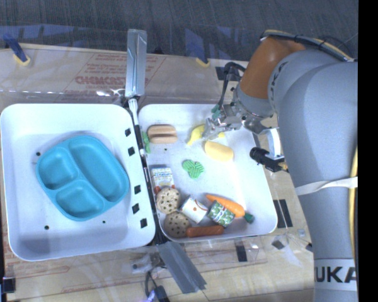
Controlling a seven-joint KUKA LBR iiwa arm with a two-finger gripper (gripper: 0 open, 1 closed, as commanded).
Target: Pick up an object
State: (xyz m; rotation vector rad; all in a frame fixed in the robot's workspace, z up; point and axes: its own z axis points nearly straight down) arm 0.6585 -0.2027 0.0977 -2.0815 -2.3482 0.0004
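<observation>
Bins: two, white, side by side; left bin (pixel 12 168), right bin (pixel 264 200).

Left bin holds one blue tray (pixel 82 176) with three compartments, lying tilted near the middle.

Right bin holds the toy food:
- one burger (pixel 162 133), near the upper left corner;
- one banana (pixel 196 133), yellow, just right of the burger;
- one yellow block (pixel 218 150), pale, just below and right of the banana;
- one green leaf (pixel 193 168), at the middle;
- one small packet (pixel 161 175), by the left wall;
- two cookies, upper cookie (pixel 167 200) and lower cookie (pixel 175 222), touching, along the left wall;
- one white cup (pixel 194 209), on its side, just right of the cookies;
- one green can (pixel 221 214), patterned, beside the cup;
- one carrot (pixel 227 204), orange, lying over the can;
- one sausage (pixel 205 231), reddish, along the lower wall.

Arm: one, grey with an orange band, reaching in from the right. Gripper (pixel 215 126) is low over the upper part of the right bin, right at the banana's right end and above the yellow block. Whether it is open or closed, or grips anything, cannot be told; the parts there are small and cluttered.
</observation>
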